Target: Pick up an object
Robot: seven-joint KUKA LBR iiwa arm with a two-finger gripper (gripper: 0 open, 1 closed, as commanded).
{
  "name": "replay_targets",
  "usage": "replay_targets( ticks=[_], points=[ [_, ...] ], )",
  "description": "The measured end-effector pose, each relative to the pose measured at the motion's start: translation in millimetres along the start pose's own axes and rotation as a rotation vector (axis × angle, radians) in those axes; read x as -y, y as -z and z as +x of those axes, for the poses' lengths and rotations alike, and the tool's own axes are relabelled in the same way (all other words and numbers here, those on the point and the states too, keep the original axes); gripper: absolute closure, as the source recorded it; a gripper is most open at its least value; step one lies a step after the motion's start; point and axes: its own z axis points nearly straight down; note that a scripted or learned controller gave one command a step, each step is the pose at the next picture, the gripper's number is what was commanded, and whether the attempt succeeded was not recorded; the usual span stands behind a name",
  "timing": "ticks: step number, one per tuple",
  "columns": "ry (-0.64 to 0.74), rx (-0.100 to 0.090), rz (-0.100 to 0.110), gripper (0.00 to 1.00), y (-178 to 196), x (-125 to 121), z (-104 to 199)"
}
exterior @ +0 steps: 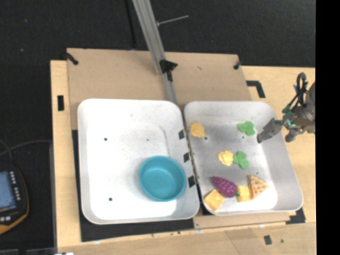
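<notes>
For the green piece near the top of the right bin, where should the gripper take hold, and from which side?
Probably straight down from above, closing across the middle of the green piece. It lies flat and alone on the right bin floor, clear of the walls and of the yellow piece, so fingers fit on either side. The gripper hangs just right of it, at the bin's edge.

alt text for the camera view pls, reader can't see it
The gripper hovers open at the right bin's right rim, holding nothing. That bin holds small toy foods: yellow, green, a purple piece and a pizza slice. The left bin holds a blue bowl.
</notes>
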Motion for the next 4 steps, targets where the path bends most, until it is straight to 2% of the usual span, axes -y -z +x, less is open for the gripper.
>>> replay_targets(
  ticks=[1, 2, 4],
  points=[
    [0.0, 0.0, 0.0, 0.0, 0, 0, 0],
    [-0.004, 0.001, 0.005, 0.0, -48, 2, -11],
    [-0.005, 0.001, 0.005, 0.0, -133, -2, -13]
  ],
)
